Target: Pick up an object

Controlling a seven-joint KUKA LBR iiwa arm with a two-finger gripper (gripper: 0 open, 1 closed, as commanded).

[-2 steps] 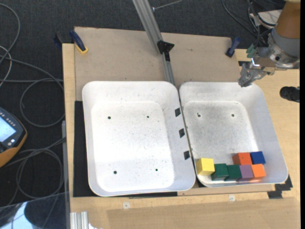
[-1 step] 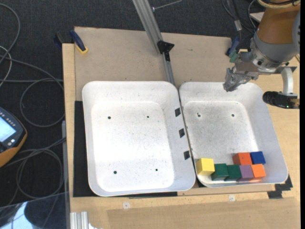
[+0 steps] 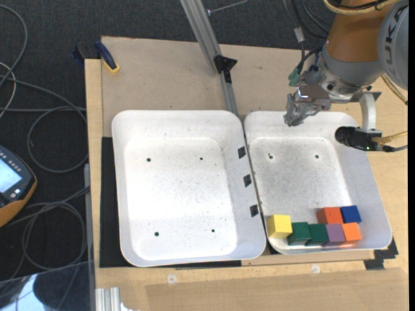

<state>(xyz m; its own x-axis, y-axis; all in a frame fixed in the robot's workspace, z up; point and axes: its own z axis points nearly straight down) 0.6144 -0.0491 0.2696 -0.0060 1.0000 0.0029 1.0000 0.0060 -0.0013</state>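
bench stock at the approach step: blocks clustered, claw high and far

item 1. claw (image 3: 296, 116): hangs over the far rim of the right bin (image 3: 369, 173), on the grey arm with the orange band (image 3: 364, 5) entering from the right. nothing sits between its tips. whether the tips stand apart or together cannot be told at this size and angle.

item 2. right bin: shallow, white, speckled. its near edge carries all the pickable stock, packed close together.
- yellow block (image 3: 280, 225), leftmost, the most exposed on its left and far sides.
- two green blocks (image 3: 308, 232), just beside the yellow one.
- purple block (image 3: 335, 232), next along.
- red-orange block (image 3: 331, 215) and blue block (image 3: 350, 213), behind the purple one.
- orange block (image 3: 351, 231), at the right end of the row.

item 3. left bin (image 3: 123, 173): white, touching the right bin along the middle seam.

item 4. bench (image 3: 162, 76): brown board under both bins; a metal strut (image 3: 206, 34) crosses its far side.

status: judged to be the approach step; no grasp is made. the claw is well apart from the cluster, at the opposite end of the same bin.

next move calls for: travel toward the near edge, a choice of one block, then a descent with tips astride it. the yellow block looks the easiest; the rest are crowded, and neighbours or the bin wall may block the tips.
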